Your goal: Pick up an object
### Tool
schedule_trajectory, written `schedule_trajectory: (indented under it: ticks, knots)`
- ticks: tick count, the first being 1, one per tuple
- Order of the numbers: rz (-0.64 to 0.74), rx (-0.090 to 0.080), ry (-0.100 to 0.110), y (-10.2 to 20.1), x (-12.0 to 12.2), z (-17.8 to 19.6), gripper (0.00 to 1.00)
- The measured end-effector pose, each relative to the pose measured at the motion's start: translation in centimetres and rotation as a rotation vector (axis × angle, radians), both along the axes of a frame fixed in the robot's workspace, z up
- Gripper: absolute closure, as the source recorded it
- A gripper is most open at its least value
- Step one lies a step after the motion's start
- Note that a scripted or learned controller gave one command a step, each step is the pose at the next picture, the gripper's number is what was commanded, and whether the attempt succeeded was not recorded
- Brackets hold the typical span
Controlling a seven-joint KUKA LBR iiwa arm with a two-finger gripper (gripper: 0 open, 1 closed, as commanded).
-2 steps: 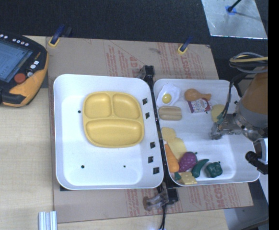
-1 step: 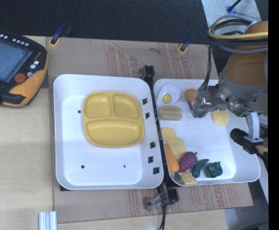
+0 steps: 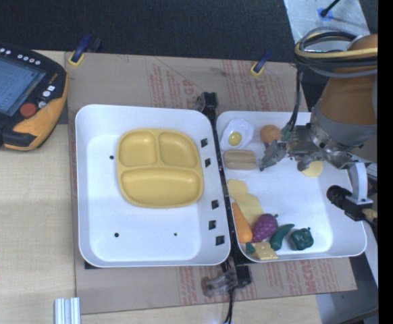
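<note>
My gripper (image 3: 272,155) hangs low over the upper middle of the right bin (image 3: 318,208), at the end of the grey arm with its orange band (image 3: 348,52). It is just right of a tan bread roll (image 3: 240,159) and just below a small brown ball (image 3: 271,133). A fried egg (image 3: 235,138) lies in the bin's top left corner. A pale yellow round piece (image 3: 312,169) peeks out under the wrist. Toward the front lie yellow slices (image 3: 246,198), a carrot (image 3: 242,223), purple grapes (image 3: 264,227), a dark green pod (image 3: 281,235) and a green pepper (image 3: 302,239).
The left bin (image 3: 102,208) holds a yellow divided plate (image 3: 161,167). A black divider with clips (image 3: 217,181) runs between the bins. A teach pendant (image 3: 17,100) lies on the bench at the far left. A black bracket (image 3: 345,203) overhangs the right bin's right rim.
</note>
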State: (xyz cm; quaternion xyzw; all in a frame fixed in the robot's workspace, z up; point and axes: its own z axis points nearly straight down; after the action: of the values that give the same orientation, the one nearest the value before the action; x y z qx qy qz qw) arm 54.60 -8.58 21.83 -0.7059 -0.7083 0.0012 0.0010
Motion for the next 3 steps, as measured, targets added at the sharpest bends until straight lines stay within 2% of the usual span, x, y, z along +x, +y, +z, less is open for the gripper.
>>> schedule_trajectory:
  ticks: [1,2,3]
  knots:
    - [0.003,-0.001,0.006,-1.8,4.9,-13.3,0.0]
    - [0.002,0.001,0.001,-0.7,8.4,-12.6,0.0]
    - [-0.003,0.011,0.049,-1.6,10.1,-12.2,0.0]
